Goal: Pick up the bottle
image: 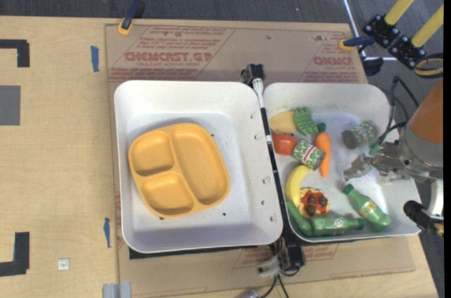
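Green bottle (pixel 367 206) just below gripper (pixel 361 166).

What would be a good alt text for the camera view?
A robot arm's end effector hangs over the right bin of toy food, just above a green bottle lying near a banana and carrot. The left bin holds a yellow divided plate.

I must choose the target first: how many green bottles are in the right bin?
2. One green bottle lies near the front right of the right bin; another lies along the front wall. More may be hidden under the arm.
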`<state>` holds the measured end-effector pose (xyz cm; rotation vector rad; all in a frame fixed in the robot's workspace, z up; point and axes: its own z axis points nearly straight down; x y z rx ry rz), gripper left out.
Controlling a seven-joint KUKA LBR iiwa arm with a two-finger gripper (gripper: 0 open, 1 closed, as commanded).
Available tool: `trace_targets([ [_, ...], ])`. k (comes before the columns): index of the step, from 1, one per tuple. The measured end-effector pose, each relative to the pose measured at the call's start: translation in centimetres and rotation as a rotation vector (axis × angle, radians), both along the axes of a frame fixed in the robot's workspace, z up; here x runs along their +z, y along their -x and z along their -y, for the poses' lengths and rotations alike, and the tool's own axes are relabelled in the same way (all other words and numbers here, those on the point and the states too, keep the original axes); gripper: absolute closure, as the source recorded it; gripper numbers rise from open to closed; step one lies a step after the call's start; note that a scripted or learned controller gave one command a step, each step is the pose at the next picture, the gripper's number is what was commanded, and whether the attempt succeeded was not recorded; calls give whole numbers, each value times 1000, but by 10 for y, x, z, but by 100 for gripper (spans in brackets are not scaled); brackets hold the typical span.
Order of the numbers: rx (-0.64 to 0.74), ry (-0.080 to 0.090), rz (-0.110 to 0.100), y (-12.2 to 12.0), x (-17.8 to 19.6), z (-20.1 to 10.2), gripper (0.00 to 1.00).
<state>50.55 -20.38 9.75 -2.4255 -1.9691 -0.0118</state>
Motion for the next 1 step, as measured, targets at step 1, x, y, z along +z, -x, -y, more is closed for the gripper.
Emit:
trace_targets([
  [1, 169, 23, 14, 24, -10, -15, 0],
])
